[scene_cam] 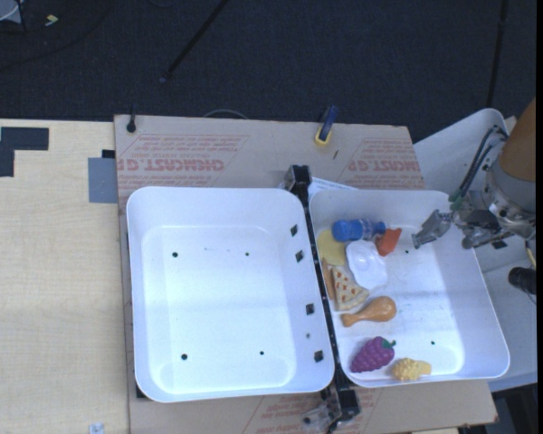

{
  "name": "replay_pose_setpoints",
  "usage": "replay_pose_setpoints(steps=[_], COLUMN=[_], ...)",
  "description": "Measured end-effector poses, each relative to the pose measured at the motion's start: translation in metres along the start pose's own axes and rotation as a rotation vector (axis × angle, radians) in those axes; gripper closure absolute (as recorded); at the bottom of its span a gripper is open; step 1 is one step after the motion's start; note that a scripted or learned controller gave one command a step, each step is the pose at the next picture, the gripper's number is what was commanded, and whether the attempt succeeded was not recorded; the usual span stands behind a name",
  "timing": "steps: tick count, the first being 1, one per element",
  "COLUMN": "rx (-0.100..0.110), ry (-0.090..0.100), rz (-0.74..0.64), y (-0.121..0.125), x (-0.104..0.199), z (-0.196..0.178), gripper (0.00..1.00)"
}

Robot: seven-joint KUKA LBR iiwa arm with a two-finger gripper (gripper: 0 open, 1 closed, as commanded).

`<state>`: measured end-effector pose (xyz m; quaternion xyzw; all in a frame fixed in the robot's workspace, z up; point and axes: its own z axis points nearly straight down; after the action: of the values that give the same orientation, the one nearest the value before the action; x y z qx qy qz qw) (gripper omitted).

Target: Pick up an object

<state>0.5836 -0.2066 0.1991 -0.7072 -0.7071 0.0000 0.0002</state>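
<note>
The right bin [471, 283] holds toy foods along its left side: a blue bottle [351, 231], a small red-orange piece [390, 240], a white lump [367, 265], a pizza slice [344, 287], a brown drumstick [372, 312], purple grapes [373, 354] and a yellow corn cob [409, 368]. My gripper [452, 232] hovers over the bin's upper right part, to the right of the red-orange piece. It is open, with nothing between its fingers.
The left bin [217, 292] sits beside the right one, with a black divider clip [298, 177] at their top joint. A yellow-and-blue clamp [325, 127] stands on the cardboard behind the bins. The right bin's floor is bare to the right of the toys.
</note>
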Motion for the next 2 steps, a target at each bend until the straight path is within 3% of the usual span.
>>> replay_pose_setpoints(steps=[1, 2], rx=[0.013, 0.003], ry=[0.003, 0.001], rz=[-0.005, -0.001], y=[0.059, 0.060], x=[0.029, 0.050], z=[0.118, 0.112], gripper=[0.00, 0.00])
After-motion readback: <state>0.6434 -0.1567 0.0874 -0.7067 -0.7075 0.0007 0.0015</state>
